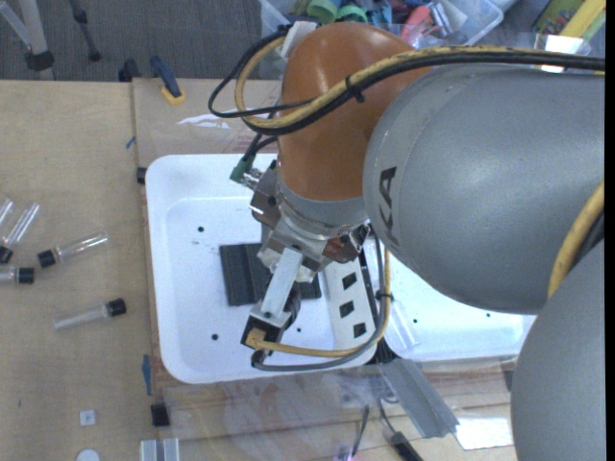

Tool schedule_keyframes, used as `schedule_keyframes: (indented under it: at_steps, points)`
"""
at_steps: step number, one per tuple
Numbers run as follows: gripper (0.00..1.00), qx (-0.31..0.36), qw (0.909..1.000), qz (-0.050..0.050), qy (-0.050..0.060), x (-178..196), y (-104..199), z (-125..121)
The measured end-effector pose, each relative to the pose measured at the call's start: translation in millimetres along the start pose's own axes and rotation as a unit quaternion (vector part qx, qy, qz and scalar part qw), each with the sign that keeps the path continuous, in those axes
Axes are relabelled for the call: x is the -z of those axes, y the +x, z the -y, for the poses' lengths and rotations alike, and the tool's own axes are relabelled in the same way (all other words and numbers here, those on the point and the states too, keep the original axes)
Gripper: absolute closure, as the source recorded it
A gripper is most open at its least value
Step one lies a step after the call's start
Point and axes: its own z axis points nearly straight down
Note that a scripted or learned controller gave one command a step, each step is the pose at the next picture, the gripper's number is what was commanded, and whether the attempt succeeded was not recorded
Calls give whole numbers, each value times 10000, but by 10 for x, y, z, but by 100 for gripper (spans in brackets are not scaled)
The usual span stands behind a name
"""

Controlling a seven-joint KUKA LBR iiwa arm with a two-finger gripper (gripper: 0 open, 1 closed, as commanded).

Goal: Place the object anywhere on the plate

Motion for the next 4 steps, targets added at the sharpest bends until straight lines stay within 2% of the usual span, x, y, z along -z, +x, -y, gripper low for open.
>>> schedule_keyframes:
  at_steps: [1, 2, 3, 4]
  points:
    - [100, 813, 9967, 11, 18, -203, -690, -440]
    - [100, -380, 9993, -2, -1, -288, -272, -174]
    - [100, 747, 9972, 10, 16, -443, -5, 3]
    - [100, -814, 9967, 14, 20, -915, -14, -7]
